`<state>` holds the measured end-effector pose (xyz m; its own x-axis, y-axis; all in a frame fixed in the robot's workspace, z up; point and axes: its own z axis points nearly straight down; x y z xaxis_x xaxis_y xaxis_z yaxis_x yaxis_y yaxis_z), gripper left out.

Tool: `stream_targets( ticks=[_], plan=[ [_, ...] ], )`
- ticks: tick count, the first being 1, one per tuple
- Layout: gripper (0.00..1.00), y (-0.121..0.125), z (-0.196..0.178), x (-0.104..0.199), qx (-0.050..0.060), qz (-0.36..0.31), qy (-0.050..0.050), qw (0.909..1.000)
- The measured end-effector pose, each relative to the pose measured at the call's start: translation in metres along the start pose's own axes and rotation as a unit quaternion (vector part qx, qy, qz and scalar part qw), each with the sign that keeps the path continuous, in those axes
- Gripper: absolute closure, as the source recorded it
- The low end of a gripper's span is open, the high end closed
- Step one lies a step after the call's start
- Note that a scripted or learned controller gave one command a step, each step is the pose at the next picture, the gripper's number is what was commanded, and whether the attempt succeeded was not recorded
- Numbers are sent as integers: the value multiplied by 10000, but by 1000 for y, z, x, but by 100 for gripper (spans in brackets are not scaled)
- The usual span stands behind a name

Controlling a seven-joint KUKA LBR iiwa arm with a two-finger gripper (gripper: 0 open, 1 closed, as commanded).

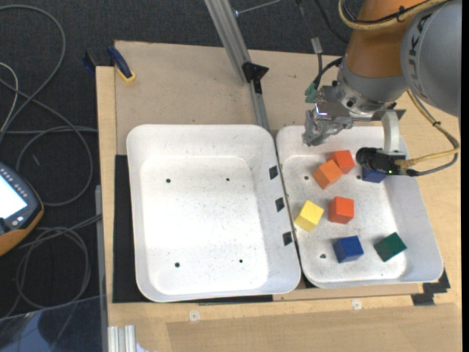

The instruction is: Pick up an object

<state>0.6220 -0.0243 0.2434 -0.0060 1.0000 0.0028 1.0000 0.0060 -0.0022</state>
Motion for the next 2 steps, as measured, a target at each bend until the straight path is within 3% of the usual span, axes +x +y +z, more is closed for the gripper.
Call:
stream_targets(
  ticks=[2],
  plan=[
    [100, -66, 11, 93, 10, 5, -1, 10000]
  ],
)
